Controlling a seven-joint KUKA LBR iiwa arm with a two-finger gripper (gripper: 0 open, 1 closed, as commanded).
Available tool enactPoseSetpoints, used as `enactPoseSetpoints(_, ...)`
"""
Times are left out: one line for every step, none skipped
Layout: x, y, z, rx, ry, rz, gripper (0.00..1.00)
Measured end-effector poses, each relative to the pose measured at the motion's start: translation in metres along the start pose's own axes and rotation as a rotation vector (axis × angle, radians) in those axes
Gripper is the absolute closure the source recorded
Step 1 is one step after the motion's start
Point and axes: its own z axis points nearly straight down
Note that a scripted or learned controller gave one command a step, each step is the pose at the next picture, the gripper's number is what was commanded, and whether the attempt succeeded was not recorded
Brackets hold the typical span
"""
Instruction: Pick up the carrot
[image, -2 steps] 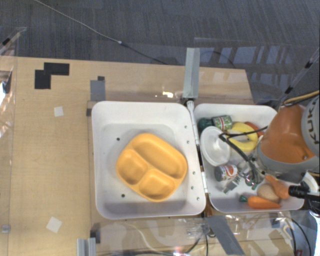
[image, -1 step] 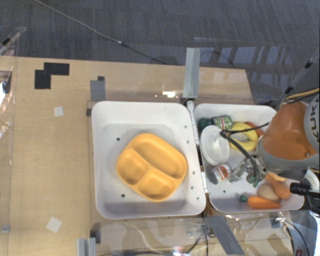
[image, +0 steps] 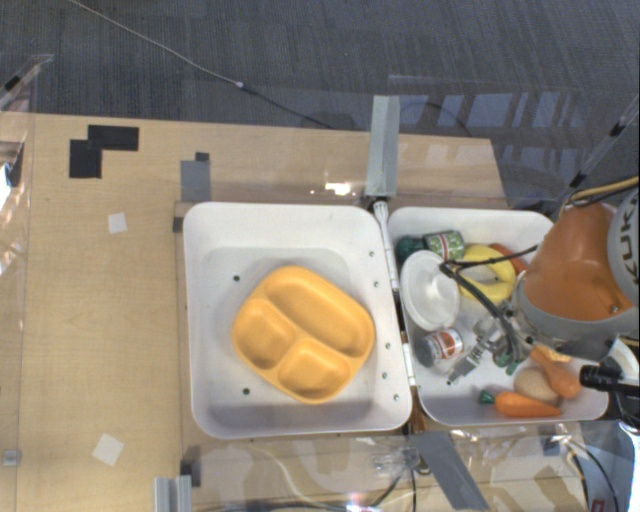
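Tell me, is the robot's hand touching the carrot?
Apart. The camera view shows the hand poised near a small can, while the carrot lies by the right bin's near wall, with white floor between them.

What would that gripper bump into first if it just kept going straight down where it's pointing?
Probably the bare floor of the right bin, close beside the small can. The gripper points down there; the carrot lies off to the side. Depth is unclear.

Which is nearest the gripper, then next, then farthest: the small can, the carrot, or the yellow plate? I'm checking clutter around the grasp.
From the gripper:
1. Small can, just to its left in the right bin.
2. Carrot, along that bin's near edge.
3. Yellow plate, in the left bin.
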Motion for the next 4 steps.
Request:
enactPoseSetpoints(0.009, 0.004, 0.000, 0.006, 0.009, 0.032, 0.00)
enactPoseSetpoints(0.012, 0.008, 0.013, 0.005, 0.004, 0.052, 0.00)
enactPoseSetpoints(0.012, 0.009, 0.013, 0.004, 0.004, 0.052, 0.00)
enactPoseSetpoints(0.012, 0.009, 0.013, 0.004, 0.004, 0.052, 0.00)
